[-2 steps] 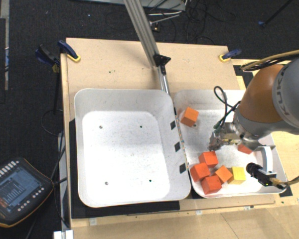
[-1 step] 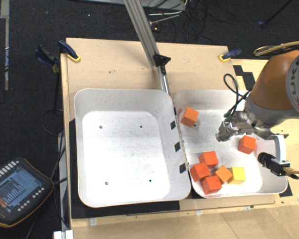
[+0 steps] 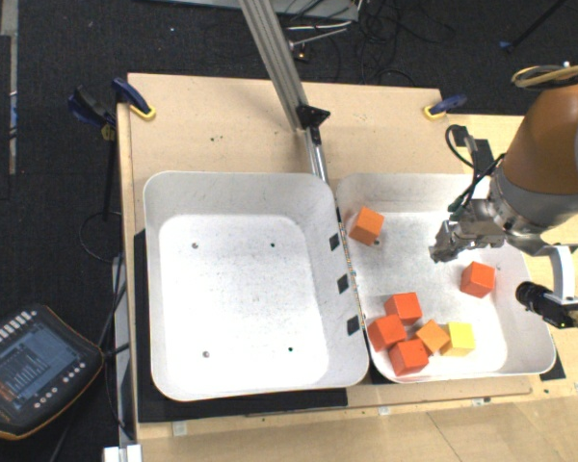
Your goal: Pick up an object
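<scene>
Over the right bin (image 3: 520, 359), the claw (image 3: 447, 246) hangs above bare white floor, with no block seen between its fingers.
Whether the fingers are spread or closed I cannot tell, as they are dark and small at this slant. Just left of the claw and slightly farther up the bin sits a lone orange block (image 3: 367, 225), near the divide between the bins. Just right of the claw and a little nearer the front lies a red-orange block (image 3: 478, 279), apart from the rest. Nearer the front, below the claw, a cluster of blocks (image 3: 407, 335) sits tight together, with a yellow block (image 3: 460, 337) at its right end. Far to the claw's left lies the left bin (image 3: 154, 287) on the wooden surface (image 3: 222, 123).
</scene>
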Controlling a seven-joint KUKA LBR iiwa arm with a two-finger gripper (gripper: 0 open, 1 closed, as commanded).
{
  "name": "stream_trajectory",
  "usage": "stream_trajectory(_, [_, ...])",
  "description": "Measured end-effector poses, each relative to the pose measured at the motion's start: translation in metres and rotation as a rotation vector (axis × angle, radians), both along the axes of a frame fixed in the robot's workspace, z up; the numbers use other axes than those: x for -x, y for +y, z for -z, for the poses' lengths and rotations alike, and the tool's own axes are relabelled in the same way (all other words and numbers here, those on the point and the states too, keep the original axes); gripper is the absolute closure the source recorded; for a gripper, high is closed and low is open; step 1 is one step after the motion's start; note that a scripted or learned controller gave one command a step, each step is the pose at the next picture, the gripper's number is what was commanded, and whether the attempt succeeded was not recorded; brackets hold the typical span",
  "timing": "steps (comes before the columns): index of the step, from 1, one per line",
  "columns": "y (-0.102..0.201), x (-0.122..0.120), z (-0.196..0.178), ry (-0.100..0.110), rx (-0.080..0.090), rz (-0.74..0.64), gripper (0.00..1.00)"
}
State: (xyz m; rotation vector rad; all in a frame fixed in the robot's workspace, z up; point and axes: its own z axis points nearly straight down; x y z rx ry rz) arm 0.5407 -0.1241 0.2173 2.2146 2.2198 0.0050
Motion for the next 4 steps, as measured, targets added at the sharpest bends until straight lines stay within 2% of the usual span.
stream_trajectory(1, [0.000, -0.002, -0.037, 0.000, 0.000, -0.001, 1.00])
stream_trajectory(3, [0.110, -0.002, -0.013, 0.008, -0.004, -0.007, 1.00])
stream_trajectory(4, [0.166, -0.013, -0.005, 0.007, -0.003, -0.006, 1.00])
